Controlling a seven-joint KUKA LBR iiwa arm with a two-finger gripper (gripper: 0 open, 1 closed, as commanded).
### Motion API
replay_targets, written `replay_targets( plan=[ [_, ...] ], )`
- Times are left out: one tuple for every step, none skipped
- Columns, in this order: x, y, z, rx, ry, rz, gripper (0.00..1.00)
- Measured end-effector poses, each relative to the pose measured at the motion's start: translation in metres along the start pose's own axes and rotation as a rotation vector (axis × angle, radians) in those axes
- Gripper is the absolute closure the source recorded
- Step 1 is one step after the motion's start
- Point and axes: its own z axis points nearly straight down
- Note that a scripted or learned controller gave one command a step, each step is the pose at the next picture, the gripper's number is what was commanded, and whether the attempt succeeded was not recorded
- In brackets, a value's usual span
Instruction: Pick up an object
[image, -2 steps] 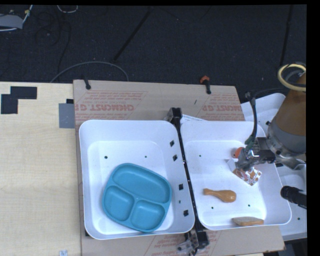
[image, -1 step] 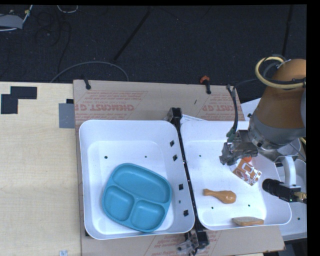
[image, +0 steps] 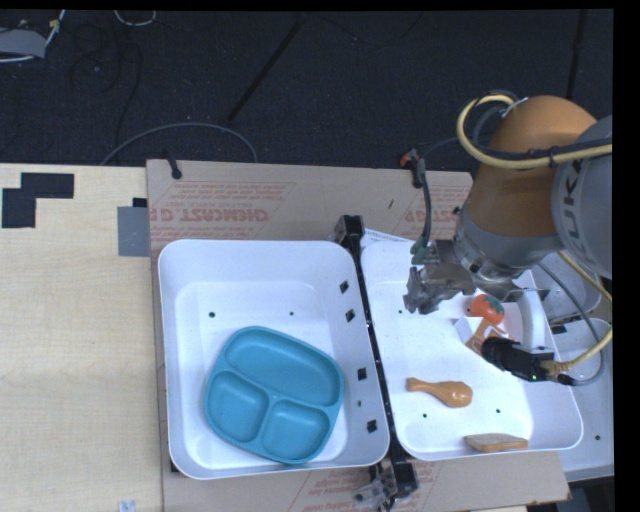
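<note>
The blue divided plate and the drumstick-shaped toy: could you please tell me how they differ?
The blue divided plate lies in the left bin, the drumstick-shaped toy in the right bin. The plate is larger and blue; the toy is small and orange-tan. Both lie flat, apart from the gripper.

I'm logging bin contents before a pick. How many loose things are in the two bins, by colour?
Blue: 1, divided plate, left bin.
Orange: 2, drumstick-shaped piece and small piece partly behind the arm, right bin.
Tan: 1, flat slice, right bin.
Total: 4.
</note>
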Motion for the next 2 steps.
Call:
replay_targets(
  plan=[
    [0.048, 0.018, -0.001, 0.0, 0.0, 0.0, 1.0],
    [0.093, 0.042, 0.019, 0.002, -0.001, 0.001, 1.0]
  ],
)
